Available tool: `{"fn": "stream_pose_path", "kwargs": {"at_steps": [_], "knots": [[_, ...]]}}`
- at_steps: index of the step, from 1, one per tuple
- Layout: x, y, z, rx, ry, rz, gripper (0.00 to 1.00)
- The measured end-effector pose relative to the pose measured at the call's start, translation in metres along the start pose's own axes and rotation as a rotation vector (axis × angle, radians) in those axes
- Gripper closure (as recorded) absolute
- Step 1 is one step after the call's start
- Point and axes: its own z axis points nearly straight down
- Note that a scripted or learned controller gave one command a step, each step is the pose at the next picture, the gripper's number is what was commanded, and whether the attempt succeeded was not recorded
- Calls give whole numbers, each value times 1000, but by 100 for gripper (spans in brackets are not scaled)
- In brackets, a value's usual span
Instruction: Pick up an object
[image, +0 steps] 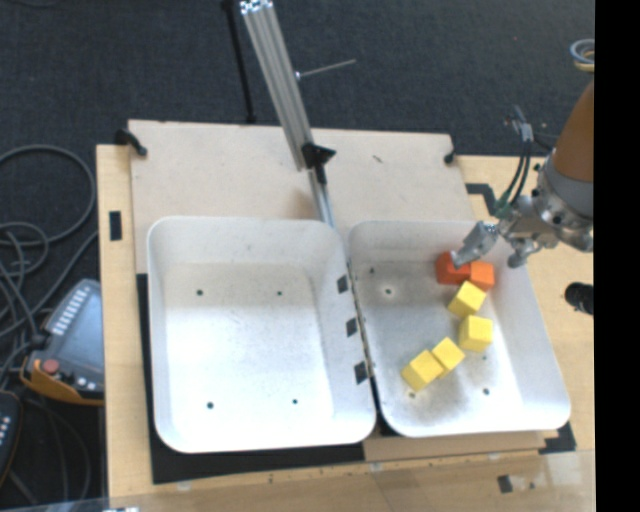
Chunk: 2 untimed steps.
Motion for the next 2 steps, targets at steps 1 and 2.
{"fn": "stream_pose_path", "kwargs": {"at_steps": [1,2], "knots": [[42,-19,138,9,1,-2,0],[57,50,172,-3,-1,-3,0]]}}
